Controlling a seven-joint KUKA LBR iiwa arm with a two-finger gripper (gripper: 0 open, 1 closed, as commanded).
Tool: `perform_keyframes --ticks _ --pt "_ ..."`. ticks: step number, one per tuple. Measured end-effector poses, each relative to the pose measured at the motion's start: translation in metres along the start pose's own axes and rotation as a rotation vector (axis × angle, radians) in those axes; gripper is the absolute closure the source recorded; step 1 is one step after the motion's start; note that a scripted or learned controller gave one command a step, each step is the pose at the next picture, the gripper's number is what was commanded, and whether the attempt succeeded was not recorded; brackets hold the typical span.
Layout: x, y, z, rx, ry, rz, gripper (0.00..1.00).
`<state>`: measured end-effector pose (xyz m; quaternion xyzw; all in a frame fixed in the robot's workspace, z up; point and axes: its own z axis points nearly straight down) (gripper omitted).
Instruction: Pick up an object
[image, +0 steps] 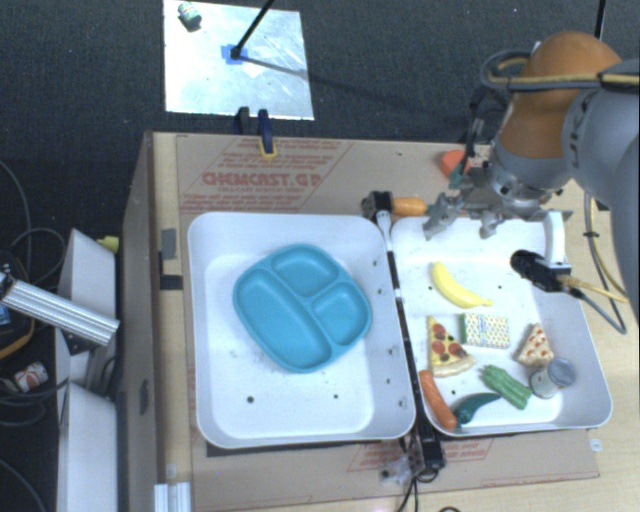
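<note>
The right bin (590, 350) holds a yellow banana (458, 287), a pizza slice (447, 346), a second small pizza slice (535, 346), a patterned square (486, 330), a green pickle (506, 386), a teal pepper (473, 405), an orange sausage (436, 399) and a grey round piece (553, 377). My gripper (463, 221) hangs over the back edge of that bin, above and behind the banana. Its two grey fingers (438, 216) stand apart, open, with nothing between them.
A blue divided plate (300, 306) lies in the left bin (220, 400). An orange piece (408, 207) rests at the back rim between the bins, another (452, 160) on the bench behind. A black part with a cable (537, 268) juts from the wrist over the right bin.
</note>
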<state>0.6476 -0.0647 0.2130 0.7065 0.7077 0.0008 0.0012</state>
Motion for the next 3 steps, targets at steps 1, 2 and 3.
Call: perform_keyframes --ticks 1,2,3 --pt "-0.018 -0.013 0.029 0.003 0.000 0.001 0.00" --pt "-0.033 -0.019 0.129 0.002 0.000 0.001 0.00" --pt "-0.033 -0.018 0.118 -0.001 0.000 0.000 1.00"
